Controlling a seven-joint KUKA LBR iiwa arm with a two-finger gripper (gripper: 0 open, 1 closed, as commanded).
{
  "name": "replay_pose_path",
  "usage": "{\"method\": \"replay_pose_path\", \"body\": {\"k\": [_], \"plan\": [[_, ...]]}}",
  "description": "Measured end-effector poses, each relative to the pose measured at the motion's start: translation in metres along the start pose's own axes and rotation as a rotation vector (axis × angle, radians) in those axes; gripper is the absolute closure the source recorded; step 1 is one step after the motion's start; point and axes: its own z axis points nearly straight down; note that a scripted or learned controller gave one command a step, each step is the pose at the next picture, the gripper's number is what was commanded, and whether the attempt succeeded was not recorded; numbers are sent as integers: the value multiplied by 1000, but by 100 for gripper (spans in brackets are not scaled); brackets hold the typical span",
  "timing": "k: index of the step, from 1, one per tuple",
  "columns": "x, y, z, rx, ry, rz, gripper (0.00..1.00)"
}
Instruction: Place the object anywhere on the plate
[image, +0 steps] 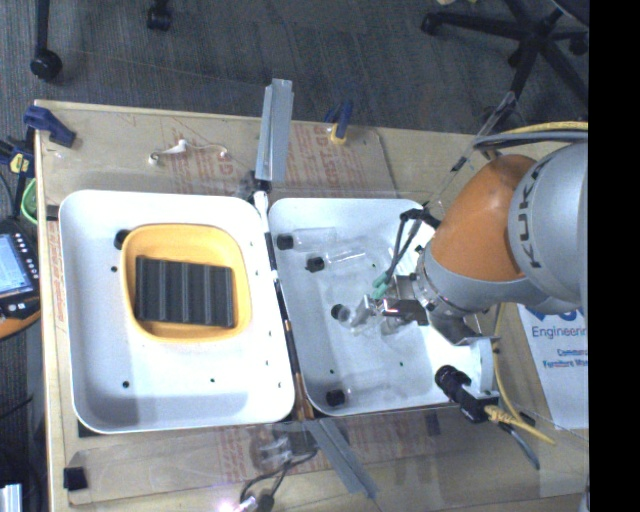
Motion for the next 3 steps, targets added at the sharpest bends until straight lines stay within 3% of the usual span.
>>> {"method": "replay_pose_path", "body": {"k": [1,2,3], "plan": [[58,65,-59,1,1,-119,100],[138,98,-79,-1,1,-295,100],[138,98,-79,-1,2,-295,0]]}}
